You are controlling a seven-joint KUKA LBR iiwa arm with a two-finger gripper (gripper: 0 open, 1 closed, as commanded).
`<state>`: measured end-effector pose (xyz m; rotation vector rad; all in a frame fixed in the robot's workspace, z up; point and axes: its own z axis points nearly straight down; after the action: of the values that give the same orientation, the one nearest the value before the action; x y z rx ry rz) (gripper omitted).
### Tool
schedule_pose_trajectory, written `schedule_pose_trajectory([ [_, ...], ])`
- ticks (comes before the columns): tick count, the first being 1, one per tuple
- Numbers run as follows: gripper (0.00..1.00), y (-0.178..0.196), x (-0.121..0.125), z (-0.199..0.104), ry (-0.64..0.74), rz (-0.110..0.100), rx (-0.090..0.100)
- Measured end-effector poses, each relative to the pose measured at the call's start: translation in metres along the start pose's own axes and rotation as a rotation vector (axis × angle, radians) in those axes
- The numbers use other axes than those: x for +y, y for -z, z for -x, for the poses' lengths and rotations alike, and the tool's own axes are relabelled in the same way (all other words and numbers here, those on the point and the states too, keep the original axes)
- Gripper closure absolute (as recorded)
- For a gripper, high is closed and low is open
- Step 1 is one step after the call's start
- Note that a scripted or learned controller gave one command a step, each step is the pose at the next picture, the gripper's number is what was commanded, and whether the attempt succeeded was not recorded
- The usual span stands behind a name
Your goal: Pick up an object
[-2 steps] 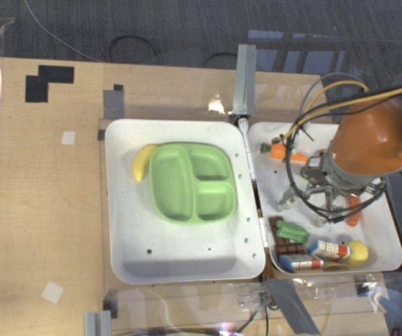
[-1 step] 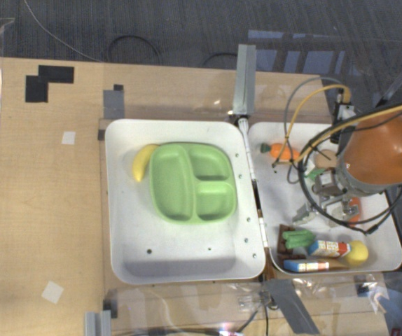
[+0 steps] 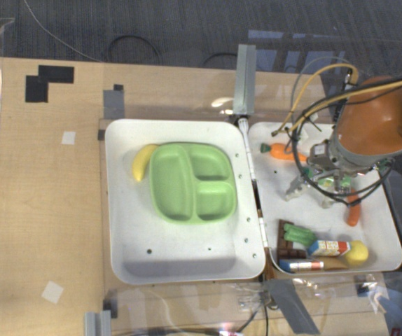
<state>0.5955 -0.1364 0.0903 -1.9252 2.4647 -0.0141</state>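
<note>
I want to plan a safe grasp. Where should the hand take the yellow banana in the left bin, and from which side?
Probably at the middle of the banana, coming straight down from above. It lies flat on the left bin floor, curved, with one side against the green tray. I would close across its narrow width, though the tray side leaves little room for a finger.

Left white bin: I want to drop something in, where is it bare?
Bare floor lies along the left white bin's near edge, below the green divided plate. The yellow banana crowds the plate's left rim.
</note>
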Motion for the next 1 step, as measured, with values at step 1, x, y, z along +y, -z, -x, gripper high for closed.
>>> schedule_pose_trajectory([
  [1, 0.0, -0.0026, -0.0467, 0.0519, -0.065, 0.003, -0.001],
])
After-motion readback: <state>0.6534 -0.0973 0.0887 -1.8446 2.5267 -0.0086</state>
